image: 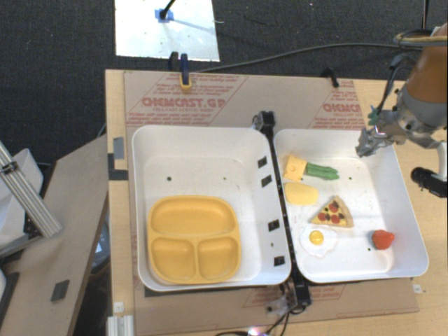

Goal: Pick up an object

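The gripper hangs over the right bin's far right corner. Down-left of it lie a green-stemmed yellow toy, a pizza slice and a fried egg; nearly straight below, a strawberry.

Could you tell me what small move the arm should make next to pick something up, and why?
Probably shift the pincer toward the bin's centre and down toward the yellow-and-green toy. The pincer hangs near the far right corner of the right bin, above bare floor, with nothing under it. That toy is the nearest item and lies apart from the pizza slice.
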`<move>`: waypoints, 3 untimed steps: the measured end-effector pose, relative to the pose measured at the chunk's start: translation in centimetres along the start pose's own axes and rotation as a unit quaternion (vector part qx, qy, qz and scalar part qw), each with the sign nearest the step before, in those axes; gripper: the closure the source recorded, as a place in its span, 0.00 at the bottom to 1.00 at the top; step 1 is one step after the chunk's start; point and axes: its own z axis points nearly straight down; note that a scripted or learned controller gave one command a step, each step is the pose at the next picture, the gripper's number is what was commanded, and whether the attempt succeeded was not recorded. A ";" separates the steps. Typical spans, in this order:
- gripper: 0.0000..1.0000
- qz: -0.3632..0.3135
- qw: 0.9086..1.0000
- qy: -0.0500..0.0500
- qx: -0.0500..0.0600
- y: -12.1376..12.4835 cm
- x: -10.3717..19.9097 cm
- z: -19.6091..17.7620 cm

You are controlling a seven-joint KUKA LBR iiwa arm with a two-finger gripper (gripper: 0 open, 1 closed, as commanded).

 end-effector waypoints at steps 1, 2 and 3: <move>1.00 -0.001 1.000 0.001 0.002 0.2 0.0 -3.1; 1.00 -0.002 1.000 0.002 0.003 0.8 5.0 -2.0; 1.00 -0.002 1.000 0.002 0.004 0.0 10.4 -2.4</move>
